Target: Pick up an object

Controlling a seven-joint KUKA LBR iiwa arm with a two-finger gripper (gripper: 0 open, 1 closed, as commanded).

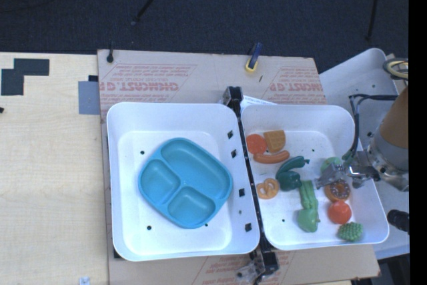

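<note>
The robot arm [400, 127] has an orange-brown band near the wrist and a grey ring under it. Its gripper [338, 175] is made of small shiny metal parts. A thin black cable [353, 118] loops beside the arm, near the wrist.

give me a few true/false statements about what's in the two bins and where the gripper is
1. The blue divided plate lies in the left bin. True.
2. The toy food is piled on the plate. False: it lies in the right bin.
3. The gripper is over the right bin, near its right side. True.
4. The red ball sits in the left bin. False: it sits in the right bin, beside the green bumpy piece.
5. The pretzel rests close to the divider between the bins. True.
</note>
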